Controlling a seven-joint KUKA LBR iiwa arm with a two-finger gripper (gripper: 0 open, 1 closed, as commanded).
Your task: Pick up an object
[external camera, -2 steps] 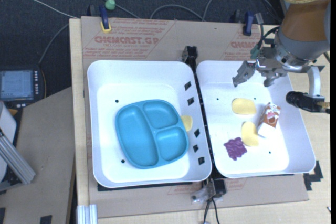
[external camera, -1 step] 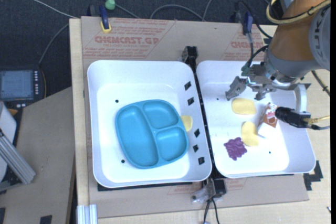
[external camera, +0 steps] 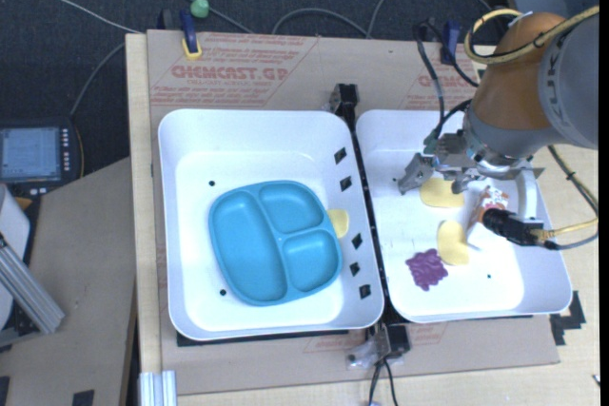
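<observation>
My gripper (external camera: 440, 178) hangs low over the back part of the right bin (external camera: 542, 295), open. A pale yellow piece (external camera: 438, 196) lies on the bin floor just beneath it, partly hidden by the gripper. A second yellow piece (external camera: 454, 244) lies further forward. Purple grapes (external camera: 427, 268) sit beside it, toward the front. A small red-and-white thing (external camera: 496, 199) shows right of the gripper; I cannot tell what it is.
The left bin (external camera: 181, 166) holds a blue divided plate (external camera: 274, 241). A small yellow piece (external camera: 339, 222) rests against the plate's right edge. Black clips line the divider (external camera: 357, 204) between the bins. Cables run behind the bench.
</observation>
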